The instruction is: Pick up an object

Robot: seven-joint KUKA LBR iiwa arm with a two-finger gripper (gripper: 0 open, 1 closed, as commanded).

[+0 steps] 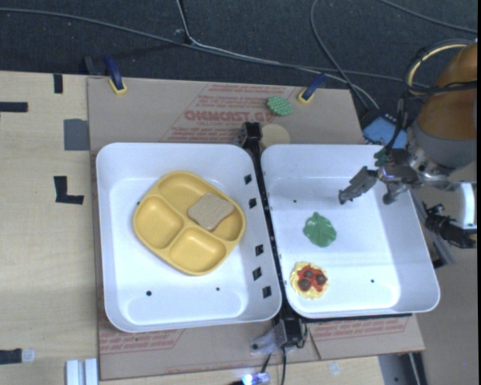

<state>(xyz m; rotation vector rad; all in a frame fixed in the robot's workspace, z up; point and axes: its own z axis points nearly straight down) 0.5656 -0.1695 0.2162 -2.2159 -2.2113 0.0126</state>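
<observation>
Both bins (120,239) are plain white. The divided plate (164,231) is yellow with a tan slice of bread (209,211) on it. In the right bin: a leafy green piece (320,230) and a little yellow pizza (309,280) dotted red and dark. The arm's (449,103) grey with an orange band.

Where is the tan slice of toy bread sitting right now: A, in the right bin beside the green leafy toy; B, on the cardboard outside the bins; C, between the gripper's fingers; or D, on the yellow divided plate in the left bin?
D: the tan slice of toy bread lies on the yellow divided plate in the left white bin, well apart from the gripper over the right bin.
</observation>
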